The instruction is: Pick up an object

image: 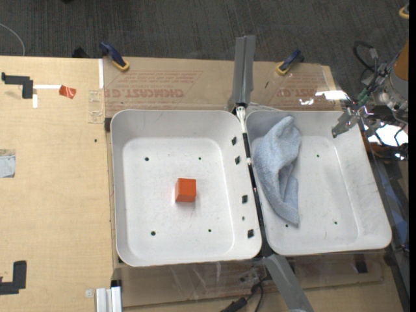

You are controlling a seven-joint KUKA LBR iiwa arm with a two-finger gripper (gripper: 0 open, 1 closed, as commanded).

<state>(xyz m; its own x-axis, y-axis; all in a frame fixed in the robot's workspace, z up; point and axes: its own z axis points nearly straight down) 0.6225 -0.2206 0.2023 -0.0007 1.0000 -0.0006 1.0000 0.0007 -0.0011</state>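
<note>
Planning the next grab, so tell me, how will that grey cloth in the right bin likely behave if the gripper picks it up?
The grey cloth lies crumpled in soft folds, so it will probably droop and hang rather than hold its shape. It drapes against the right bin beside the divider, so a pinch on a raised fold looks likeliest to catch. It seems light, and unlikely to roll.

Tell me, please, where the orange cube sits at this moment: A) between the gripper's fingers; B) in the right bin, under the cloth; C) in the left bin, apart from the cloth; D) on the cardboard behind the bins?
C: the orange cube lies on the floor of the left bin, while the grey cloth is crumpled in the right bin, and the gripper hangs near that bin's far right corner.
</note>
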